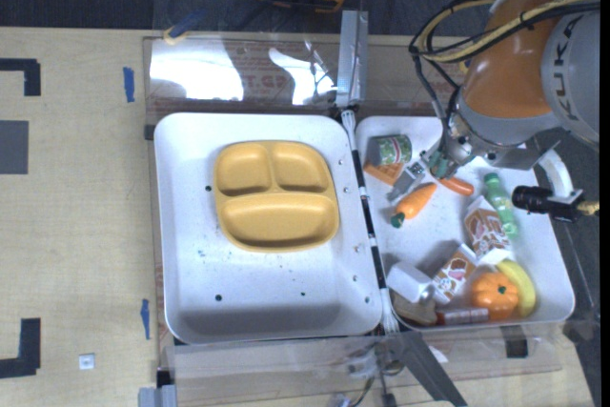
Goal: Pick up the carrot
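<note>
The carrot [416, 201] is orange with a green tip and lies slanted in the right bin [548, 253], near its upper left. My gripper [429, 169] hangs just above and to the right of the carrot's thick end, below the orange band of the arm [510, 62]. The wrist hides how the jaws stand, and I see nothing held. A second small orange piece [456, 186] lies right beside the gripper.
A green can [391, 150] and an orange scrap [380, 172] lie left of the gripper. A green bottle [498, 195], snack packet [483, 232], banana [520, 285], orange fruit [495, 294] and white box [409, 281] crowd the right bin. A yellow divided plate [276, 193] sits in the left bin [181, 234].
</note>
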Tool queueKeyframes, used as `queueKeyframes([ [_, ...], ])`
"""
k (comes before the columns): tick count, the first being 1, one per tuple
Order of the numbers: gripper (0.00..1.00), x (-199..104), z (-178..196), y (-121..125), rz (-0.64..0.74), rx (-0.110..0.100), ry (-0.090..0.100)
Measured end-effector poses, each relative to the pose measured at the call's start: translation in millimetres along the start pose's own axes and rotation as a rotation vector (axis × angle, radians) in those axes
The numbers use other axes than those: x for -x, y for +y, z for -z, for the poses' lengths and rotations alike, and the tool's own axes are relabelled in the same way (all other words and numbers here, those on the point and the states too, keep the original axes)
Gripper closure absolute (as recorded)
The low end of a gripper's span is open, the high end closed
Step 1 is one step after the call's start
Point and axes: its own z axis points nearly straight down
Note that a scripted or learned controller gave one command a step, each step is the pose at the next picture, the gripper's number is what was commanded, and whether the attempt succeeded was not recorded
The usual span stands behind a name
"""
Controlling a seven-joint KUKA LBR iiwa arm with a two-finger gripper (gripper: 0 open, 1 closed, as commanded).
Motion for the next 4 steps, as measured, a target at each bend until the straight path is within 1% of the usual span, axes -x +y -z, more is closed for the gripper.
queueKeyframes([
  [1,0.0,7.4,0.1,-56.0,0.263,-0.001,0.002],
  [2,0.0,32.2,-96.7,-51.5,0.213,0.005,-0.004],
  [3,0.0,53.8,0.8,22.0,0.317,0.002,-0.002],
  [4,0.0,36.0,-93.0,-18.8,0.281,0.001,-0.001],
])
